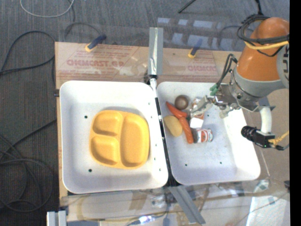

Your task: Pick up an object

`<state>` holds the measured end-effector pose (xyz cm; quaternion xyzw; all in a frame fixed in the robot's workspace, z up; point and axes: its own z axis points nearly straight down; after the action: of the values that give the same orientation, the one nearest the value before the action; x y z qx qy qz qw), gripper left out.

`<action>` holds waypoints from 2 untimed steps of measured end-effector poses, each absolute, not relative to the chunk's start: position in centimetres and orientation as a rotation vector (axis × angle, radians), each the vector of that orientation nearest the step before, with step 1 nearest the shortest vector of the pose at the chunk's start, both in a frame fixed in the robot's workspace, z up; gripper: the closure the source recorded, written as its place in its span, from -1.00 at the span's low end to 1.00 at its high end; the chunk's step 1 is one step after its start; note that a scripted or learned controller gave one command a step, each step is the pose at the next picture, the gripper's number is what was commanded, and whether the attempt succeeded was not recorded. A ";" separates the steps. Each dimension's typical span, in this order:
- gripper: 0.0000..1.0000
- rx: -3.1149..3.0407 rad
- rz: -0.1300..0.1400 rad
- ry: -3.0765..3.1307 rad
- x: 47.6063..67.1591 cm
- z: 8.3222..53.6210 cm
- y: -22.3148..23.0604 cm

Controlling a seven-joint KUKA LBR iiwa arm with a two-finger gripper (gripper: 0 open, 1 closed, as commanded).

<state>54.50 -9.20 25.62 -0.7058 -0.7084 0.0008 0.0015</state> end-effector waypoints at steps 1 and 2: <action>-1.00 -2.144 0.003 -2.291 56.3 11.5 -9.6; -1.00 -2.153 -0.017 -2.300 61.3 9.3 -11.3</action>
<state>61.28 -11.30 9.34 -0.6832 -0.7302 -0.0055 -0.0045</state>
